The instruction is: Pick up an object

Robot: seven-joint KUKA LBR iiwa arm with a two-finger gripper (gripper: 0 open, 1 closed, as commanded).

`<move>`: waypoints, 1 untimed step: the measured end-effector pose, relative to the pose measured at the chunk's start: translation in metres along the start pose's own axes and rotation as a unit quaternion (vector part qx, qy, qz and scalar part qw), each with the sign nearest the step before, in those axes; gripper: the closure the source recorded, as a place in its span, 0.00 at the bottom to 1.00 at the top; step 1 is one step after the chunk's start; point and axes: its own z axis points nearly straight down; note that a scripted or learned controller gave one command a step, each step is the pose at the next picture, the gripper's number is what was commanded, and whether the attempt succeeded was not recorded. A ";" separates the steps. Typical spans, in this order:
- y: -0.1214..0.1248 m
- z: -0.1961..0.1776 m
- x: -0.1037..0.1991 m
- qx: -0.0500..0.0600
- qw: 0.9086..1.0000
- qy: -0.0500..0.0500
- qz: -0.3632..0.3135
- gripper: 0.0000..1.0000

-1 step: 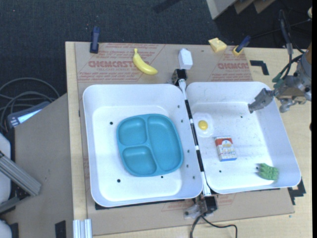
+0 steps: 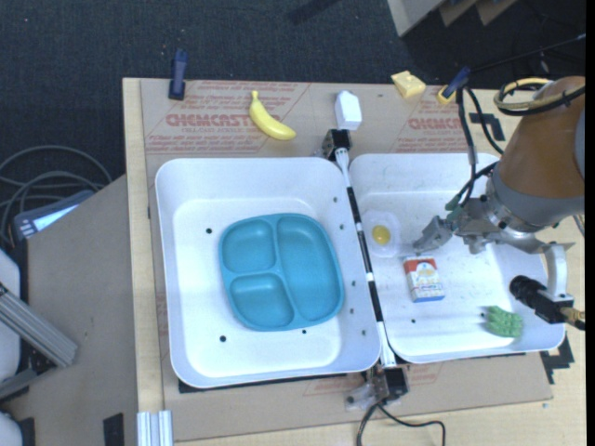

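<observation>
A cardboard-covered worktop (image 2: 232, 110) carries two shallow white plastic bins: the left bin (image 2: 186, 212) holds one smooth teal three-compartment plate (image 2: 279, 269). The right bin (image 2: 483, 323) holds one small printed carton (image 2: 424, 279), one nubbly green lump (image 2: 503, 322), one yellow-centred disc (image 2: 380, 232). The jaws (image 2: 432, 235) hang released above the right bin, grasping nothing.

Arm (image 2: 548, 156) cut off by right edge.

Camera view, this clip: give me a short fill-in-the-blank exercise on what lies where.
1. The blue divided plate lies in the ____ bin.
2. The small carton lies in the ____ bin.
3. The banana lies on the cardboard, ____ both bins.
4. The green object lies near the right bin's ____ right corner.

Missing words: left; right; outside; front
</observation>
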 end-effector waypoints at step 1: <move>0.014 0.088 0.011 -0.001 1.000 0.000 0.000 0.00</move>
